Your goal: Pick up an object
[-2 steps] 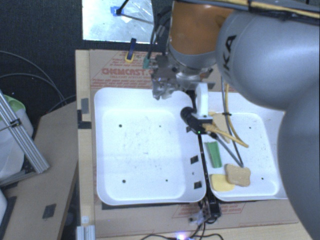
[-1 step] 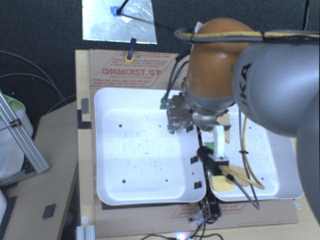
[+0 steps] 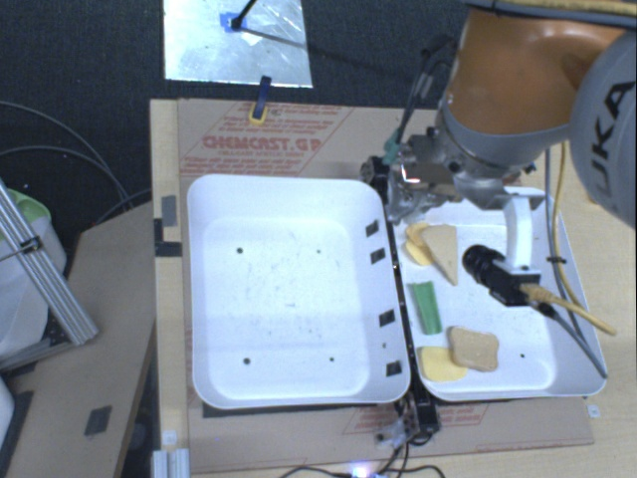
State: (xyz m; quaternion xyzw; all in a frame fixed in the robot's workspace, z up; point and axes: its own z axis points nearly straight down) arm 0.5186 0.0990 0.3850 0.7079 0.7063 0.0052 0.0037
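Bench: two bins (image 3: 289,192), five foods (image 3: 473,349)

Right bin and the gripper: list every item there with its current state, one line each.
gripper: low over the right bin's far left corner, fingers hidden
cheese wedge: lying flat, just below the gripper
green stick: lying flat, lengthwise
yellow disc: flat, partly under the bread slice
bread slice: lying flat, overlapping the disc
right bin: level on the bench
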